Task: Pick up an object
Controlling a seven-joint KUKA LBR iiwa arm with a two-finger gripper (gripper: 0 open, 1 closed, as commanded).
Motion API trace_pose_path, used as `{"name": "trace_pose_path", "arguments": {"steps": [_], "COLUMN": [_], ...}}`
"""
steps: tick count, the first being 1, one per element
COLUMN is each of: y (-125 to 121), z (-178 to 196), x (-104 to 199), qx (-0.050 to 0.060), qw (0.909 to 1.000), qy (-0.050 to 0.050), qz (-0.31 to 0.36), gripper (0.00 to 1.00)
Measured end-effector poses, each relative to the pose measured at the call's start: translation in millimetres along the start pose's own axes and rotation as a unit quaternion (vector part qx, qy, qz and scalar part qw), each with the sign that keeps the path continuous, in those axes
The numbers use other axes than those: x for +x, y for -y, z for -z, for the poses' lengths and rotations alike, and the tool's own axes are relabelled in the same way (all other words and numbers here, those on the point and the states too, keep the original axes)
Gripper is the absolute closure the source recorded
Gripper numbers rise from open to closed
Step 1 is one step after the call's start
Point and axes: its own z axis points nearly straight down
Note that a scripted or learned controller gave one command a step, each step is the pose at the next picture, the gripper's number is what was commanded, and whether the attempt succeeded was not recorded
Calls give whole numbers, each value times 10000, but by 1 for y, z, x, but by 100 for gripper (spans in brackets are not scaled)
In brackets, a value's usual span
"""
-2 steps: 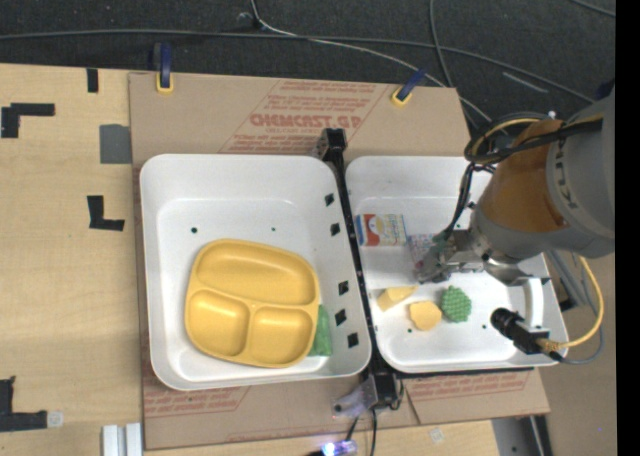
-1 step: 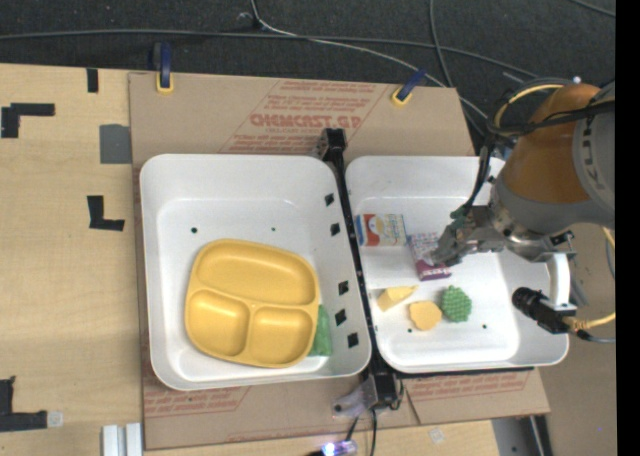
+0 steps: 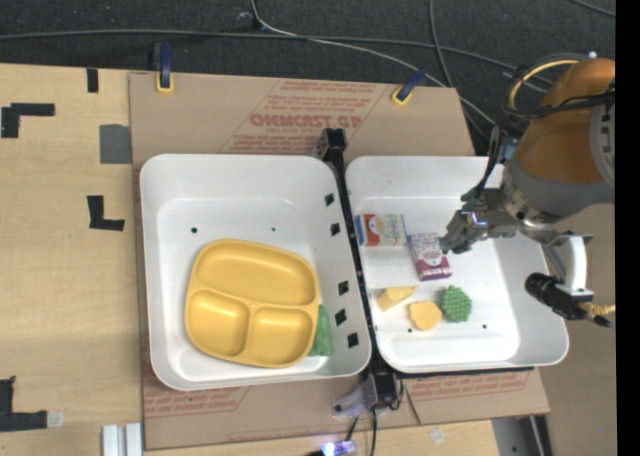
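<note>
The right bin [image 3: 520, 344] holds a small white carton with red and blue print [image 3: 382, 229], a purple-and-white packet [image 3: 430, 256], a yellow wedge [image 3: 395, 296], an orange-yellow piece [image 3: 424, 316] and a green bumpy ball [image 3: 456, 303]. My gripper [image 3: 462, 232] hangs low over the right bin, just to the right of the purple packet and close to its upper edge. The wrist covers the fingertips. Nothing is seen between the fingers.
The left bin [image 3: 165, 194] holds a yellow divided tray [image 3: 253, 301] with a green item [image 3: 322, 332] wedged at its right side. A black divider [image 3: 345, 234] runs between the bins. Cables cross the dark back area. The arm body [image 3: 565, 144] looms over the right bin's right side.
</note>
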Motion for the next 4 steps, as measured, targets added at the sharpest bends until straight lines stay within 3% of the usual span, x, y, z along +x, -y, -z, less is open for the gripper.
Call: {"name": "trace_pose_path", "arguments": {"steps": [1, 3, 4], "y": [-4, -10, -1], "z": [44, 32, 18], "x": [-6, 94, 145], "qx": [-2, 25, 29], "qw": [10000, 10000, 10000], "qy": [3, -8, -7], "qz": [-5, 19, 20], "gripper": [100, 100, 100]}}
